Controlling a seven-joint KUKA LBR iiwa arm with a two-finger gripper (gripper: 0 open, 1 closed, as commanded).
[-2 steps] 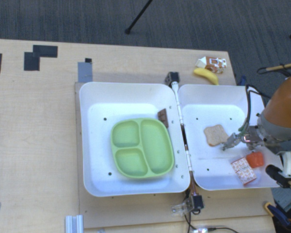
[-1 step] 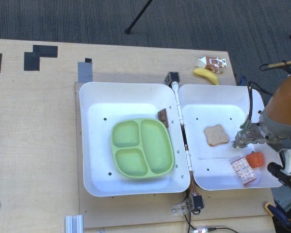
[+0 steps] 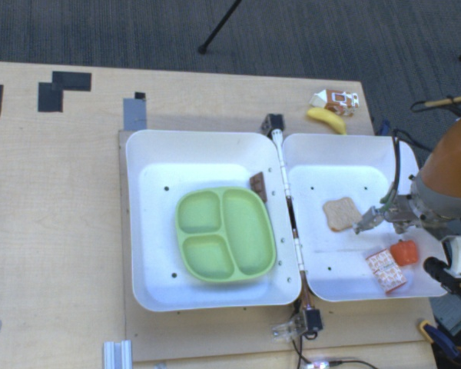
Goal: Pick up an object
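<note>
Slice of bread (image 3: 340,214) flat in the right bin (image 3: 315,160), toward its middle. Gripper (image 3: 371,220) just beside it on the right, reaching in from the arm's side. Fingers' state: impossible to tell. Nothing visibly grasped.

Banana (image 3: 326,119) and small carton (image 3: 339,99) on bench, black tape patches (image 3: 61,89)

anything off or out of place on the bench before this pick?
Two things. A banana and a small packet lie on the bench beyond the right bin, outside both bins. A small brown item sits wedged at the left bin's right edge behind the green divided plate. No spills or damage visible.
</note>
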